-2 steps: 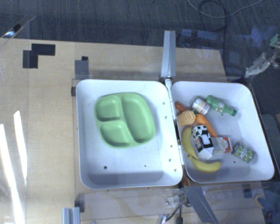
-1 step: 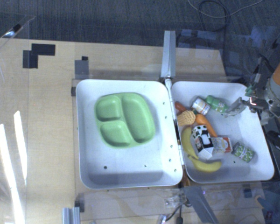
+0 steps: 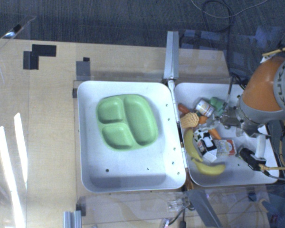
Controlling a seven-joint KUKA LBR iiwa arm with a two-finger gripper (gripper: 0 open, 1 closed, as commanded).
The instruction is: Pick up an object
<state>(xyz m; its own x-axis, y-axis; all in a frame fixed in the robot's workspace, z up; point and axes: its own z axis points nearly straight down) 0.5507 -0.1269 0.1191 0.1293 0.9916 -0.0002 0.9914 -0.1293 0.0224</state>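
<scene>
Picking from the heap in the right bin (image 3: 240,175) calls first for a choice of target, since the task names no single thing. The pieces lie packed together on the side of that bin nearest the other one: a banana (image 3: 200,159) curving along the near edge, a black-and-white packet (image 3: 206,141) just above it and touching it, a yellow ridged piece (image 3: 190,120) against the wall, an orange piece (image 3: 182,109) beyond it, and a small can (image 3: 205,107) lying tilted at the far end.

The hand (image 3: 226,120) hangs over the bin just to the right of the heap, between the can and the packet. From this slant it cannot be told whether it is spread or pressed together, and nothing is seen held in it.

The banana looks the safest pick: it is long, lies at the heap's edge and has bare bin floor on its right. The hand should close across its narrow width, not along its length, and descend straight so that it does not nudge the packet. The can would likely roll, and the packet looks flat and hard to pinch.

The left bin (image 3: 133,177) holds only a green divided tray (image 3: 127,121). Both bins rest on the pale bench (image 3: 38,127).
</scene>
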